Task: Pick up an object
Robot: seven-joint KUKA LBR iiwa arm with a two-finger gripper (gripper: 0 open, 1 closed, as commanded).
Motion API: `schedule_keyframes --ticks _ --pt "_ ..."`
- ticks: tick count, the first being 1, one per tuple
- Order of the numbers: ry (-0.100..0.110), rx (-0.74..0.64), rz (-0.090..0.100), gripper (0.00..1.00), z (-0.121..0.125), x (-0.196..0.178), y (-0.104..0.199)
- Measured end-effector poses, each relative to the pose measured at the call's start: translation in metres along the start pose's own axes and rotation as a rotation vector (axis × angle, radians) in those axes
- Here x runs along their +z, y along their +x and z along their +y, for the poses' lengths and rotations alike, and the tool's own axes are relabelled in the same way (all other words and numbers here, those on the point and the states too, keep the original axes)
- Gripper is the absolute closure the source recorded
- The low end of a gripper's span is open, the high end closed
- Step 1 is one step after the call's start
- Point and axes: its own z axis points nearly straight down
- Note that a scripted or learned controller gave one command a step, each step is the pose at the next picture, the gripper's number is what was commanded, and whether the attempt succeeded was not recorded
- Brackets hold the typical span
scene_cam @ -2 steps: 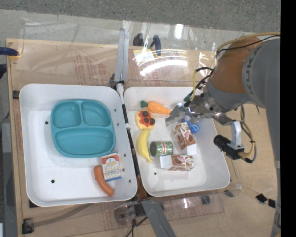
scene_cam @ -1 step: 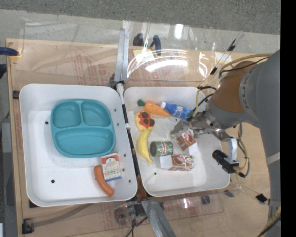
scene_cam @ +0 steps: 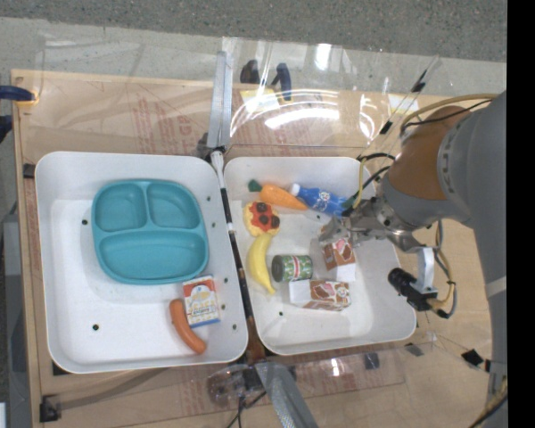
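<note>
My gripper [scene_cam: 338, 236] hangs low over the right bin [scene_cam: 374, 328], at its right-middle. It is just above a small brown carton [scene_cam: 340, 255] and may be touching it. Close by lie a green can [scene_cam: 292, 267], a flat brown meat pack [scene_cam: 321, 294] and a banana [scene_cam: 259, 262]. Farther back in the same bin are a carrot [scene_cam: 281, 196], a blue bottle [scene_cam: 322, 200] and a yellow and red toy food [scene_cam: 261, 218]. The arm's grey wrist with its orange band [scene_cam: 423, 163] covers the bin's right rim.
The left bin [scene_cam: 62, 328] holds a teal divided plate [scene_cam: 149, 230], a small printed box [scene_cam: 201, 300] and an orange sausage [scene_cam: 187, 325]. A metal divider [scene_cam: 219, 105] runs between the bins at the back. Cables [scene_cam: 423, 283] hang beside the wrist.
</note>
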Motion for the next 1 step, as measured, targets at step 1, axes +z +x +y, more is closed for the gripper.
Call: schedule_keyframes --ticks 1 --pt "-0.004 -0.192 -0.001 1.0 0.0663 -0.0992 0.0397"
